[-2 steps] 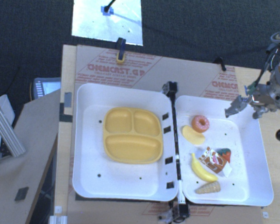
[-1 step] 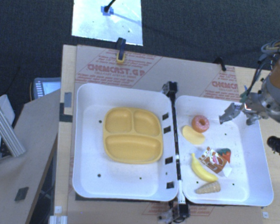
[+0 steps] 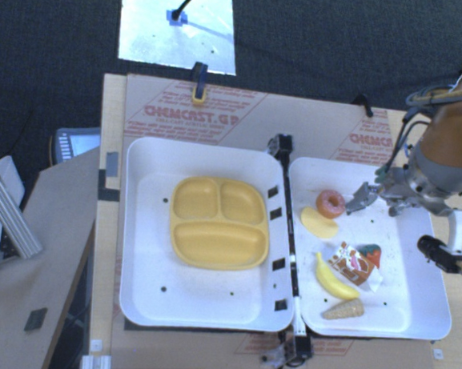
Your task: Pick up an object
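Observation:
The right bin (image 3: 425, 313) holds a pink-brown doughnut (image 3: 330, 203), a pale yellow flat piece (image 3: 318, 223), a banana (image 3: 335, 279), a red and white snack packet (image 3: 356, 263) and a tan cone (image 3: 342, 310). My gripper (image 3: 363, 198) reaches in from the right at the bin's far side, just to the right of the doughnut and slightly above it. Nothing shows in its grasp. The grey arm with its orange band (image 3: 454, 135) stands over the bin's far right corner.
The left bin (image 3: 138, 284) holds a yellow divided plate (image 3: 218, 223). A black divider (image 3: 286, 225) runs between the two bins. A black fitting (image 3: 438, 252) sticks out of the arm over the right bin's right side.

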Motion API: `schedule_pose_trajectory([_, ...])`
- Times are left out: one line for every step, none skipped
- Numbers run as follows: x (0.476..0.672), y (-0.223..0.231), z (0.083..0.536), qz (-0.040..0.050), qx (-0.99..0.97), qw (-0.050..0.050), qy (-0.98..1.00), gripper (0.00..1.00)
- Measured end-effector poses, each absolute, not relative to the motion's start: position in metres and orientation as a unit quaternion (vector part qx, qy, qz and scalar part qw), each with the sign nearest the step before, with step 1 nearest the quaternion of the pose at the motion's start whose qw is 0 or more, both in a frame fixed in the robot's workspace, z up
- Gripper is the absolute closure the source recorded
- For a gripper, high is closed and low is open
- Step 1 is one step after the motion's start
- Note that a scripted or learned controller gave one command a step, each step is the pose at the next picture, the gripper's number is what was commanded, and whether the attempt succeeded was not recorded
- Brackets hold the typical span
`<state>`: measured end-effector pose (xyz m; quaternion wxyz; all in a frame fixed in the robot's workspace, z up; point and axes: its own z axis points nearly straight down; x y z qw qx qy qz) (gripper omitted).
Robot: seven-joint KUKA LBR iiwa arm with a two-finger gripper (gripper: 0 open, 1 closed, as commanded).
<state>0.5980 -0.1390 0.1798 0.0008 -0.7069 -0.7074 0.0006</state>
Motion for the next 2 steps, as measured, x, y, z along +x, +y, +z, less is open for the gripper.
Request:
schedule_pose_trajectory([0.603, -0.134, 0.136, 0.0002, -0.706, 0.000, -0.708, 0.00])
schedule_pose_trajectory([0.605, -0.135, 0.149, -0.0012, -0.706, -0.002, -0.708, 1.00])
